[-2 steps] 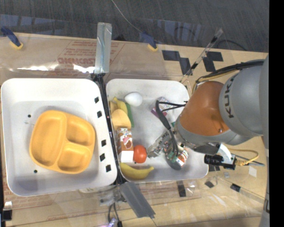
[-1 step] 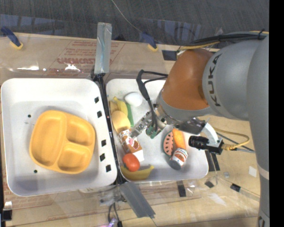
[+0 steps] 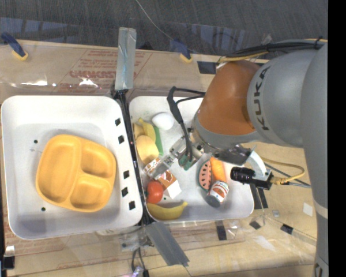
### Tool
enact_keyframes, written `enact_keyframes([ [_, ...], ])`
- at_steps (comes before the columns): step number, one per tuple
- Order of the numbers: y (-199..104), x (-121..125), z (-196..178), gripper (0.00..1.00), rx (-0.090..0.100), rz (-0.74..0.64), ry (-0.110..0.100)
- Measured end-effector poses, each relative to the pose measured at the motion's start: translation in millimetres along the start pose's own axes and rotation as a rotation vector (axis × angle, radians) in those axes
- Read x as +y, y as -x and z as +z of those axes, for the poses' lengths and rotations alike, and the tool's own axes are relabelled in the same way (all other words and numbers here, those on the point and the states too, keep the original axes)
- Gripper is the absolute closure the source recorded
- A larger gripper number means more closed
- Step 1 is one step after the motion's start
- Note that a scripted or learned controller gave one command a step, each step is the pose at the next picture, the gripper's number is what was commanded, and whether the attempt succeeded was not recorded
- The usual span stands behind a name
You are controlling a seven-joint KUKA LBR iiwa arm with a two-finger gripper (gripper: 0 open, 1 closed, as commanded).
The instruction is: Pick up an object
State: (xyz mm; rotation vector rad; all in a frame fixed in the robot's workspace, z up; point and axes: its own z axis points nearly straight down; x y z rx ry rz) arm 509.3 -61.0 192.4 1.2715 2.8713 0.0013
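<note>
Left bin (image 3: 11, 154) holds a divided tray (image 3: 75, 172). Right bin (image 3: 242, 209) holds a banana (image 3: 166, 210) at its near edge, a tomato (image 3: 154, 193) just behind it, a watermelon slice (image 3: 205, 175) to the right, and an egg (image 3: 162, 120) at the back.

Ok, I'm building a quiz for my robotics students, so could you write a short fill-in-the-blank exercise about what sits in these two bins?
1. The yellow divided tray lies in the ____ bin as the camera sees it.
2. The banana lies against the ____ wall of the right bin, nearest the camera.
3. The watermelon slice has a ____ rind.
4. The arm's band above the wrist is ____.

Missing words: left; front; green; orange
</note>
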Motion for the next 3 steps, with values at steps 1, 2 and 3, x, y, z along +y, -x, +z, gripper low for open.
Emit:
enact_keyframes([
  [1, 44, -16, 98, 0.0, 0.002, 0.283, 0.0],
  [2, 43, -15, 87, 1.0, 0.003, 0.274, 0.002],
  [3, 10, 53, -20, 1.0, -0.003, 0.22, 0.008],
])
